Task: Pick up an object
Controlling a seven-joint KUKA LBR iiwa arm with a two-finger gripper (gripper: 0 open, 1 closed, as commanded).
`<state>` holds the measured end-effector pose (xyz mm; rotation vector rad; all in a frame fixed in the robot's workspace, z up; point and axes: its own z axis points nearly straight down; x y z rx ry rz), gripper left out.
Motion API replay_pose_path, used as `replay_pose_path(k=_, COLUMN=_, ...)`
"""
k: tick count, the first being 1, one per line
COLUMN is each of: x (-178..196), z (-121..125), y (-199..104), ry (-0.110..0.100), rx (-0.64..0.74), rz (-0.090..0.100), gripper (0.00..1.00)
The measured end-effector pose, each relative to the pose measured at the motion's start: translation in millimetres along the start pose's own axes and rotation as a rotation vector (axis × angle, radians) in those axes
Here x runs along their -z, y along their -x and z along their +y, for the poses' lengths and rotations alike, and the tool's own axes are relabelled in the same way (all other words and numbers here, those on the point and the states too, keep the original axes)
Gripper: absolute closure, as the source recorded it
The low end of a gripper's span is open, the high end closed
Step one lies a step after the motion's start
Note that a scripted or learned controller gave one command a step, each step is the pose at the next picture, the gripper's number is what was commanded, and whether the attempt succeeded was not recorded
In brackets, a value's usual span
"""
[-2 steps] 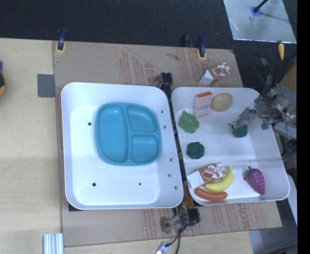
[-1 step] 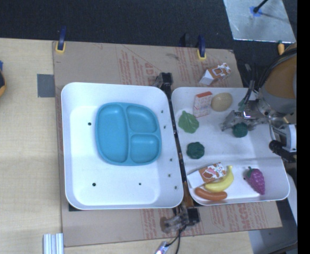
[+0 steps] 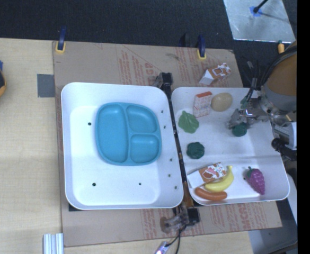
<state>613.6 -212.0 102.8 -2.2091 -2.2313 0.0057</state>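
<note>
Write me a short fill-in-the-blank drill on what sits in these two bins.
1. The blue divided tray lies in the ____ bin.
2. The banana lies just above the ____.
3. The pincer hovers by a dark green object in the ____ bin.
4. The grapes are ____ in colour.

Missing words: left; hot dog; right; purple.

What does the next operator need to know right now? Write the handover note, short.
Claw: low in the right white bin, at its far right side, right over a small dark green round object; grip not clear from this view.
Other items in that bin: a yellow banana, a purple grape bunch, a dark green lump.
Left white bin holds a blue divided plate.
Done: nothing lifted.
Left: grasp and raise one object.
</note>
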Motion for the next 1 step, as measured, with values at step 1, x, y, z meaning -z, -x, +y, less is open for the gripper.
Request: replay_pose_path(k=1, x=31.4, z=5.9, y=-77.0, ry=0.001, rx=-0.003, rz=0.001, gripper=1.0)
